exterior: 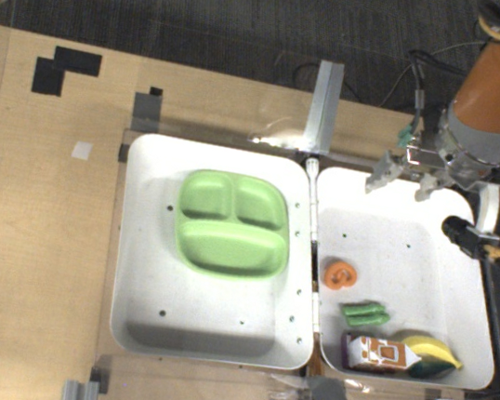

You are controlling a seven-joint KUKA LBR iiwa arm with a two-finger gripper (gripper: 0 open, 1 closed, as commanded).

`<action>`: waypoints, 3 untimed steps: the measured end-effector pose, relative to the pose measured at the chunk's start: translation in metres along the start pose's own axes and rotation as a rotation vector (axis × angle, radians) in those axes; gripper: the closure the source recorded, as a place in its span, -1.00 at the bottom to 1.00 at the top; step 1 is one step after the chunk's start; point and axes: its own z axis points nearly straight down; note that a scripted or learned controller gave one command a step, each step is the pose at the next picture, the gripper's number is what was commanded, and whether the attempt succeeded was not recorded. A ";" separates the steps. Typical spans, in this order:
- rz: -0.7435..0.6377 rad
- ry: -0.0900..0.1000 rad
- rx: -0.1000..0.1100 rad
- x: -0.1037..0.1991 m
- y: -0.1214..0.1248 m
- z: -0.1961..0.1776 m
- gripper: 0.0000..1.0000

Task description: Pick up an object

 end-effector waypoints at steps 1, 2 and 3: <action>0.092 0.001 0.000 -0.006 -0.022 0.040 -1.00; 0.147 0.000 0.001 -0.016 -0.098 0.080 -1.00; 0.062 0.000 -0.014 -0.013 -0.148 0.141 -1.00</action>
